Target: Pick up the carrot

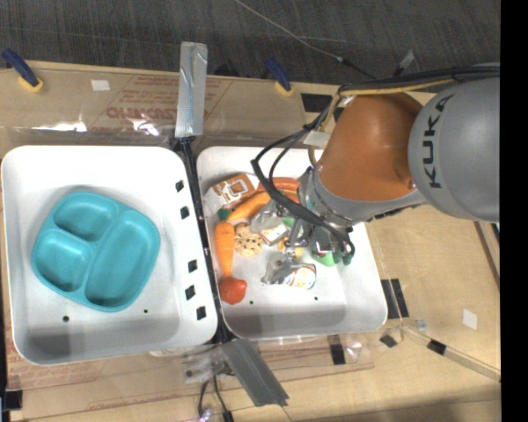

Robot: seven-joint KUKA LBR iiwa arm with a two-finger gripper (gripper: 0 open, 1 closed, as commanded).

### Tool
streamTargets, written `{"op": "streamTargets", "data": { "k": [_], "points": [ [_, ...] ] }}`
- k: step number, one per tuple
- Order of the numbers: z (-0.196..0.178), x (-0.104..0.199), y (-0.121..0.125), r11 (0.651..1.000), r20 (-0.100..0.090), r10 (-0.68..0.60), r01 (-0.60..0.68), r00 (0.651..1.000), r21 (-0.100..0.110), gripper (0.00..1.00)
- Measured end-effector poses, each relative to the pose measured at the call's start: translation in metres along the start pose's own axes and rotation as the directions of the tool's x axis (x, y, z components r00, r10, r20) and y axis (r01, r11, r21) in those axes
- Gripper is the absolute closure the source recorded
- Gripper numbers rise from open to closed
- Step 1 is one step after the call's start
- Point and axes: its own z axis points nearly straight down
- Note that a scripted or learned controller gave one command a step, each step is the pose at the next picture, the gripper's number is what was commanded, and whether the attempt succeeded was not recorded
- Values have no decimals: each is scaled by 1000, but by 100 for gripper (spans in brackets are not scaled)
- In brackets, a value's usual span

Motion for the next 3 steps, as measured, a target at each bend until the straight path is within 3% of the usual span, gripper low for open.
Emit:
{"op": "streamTargets", "data": {
  "k": [1, 2, 3],
  "points": [
    [76, 31, -2, 985, -3, 173, -173, 985, -1, 0],
    [65, 29, 0, 986, 0, 164, -164, 986, -1, 100],
    [-113, 5, -20, 993, 13, 115, -115, 993, 1, 100]
  ]
}}
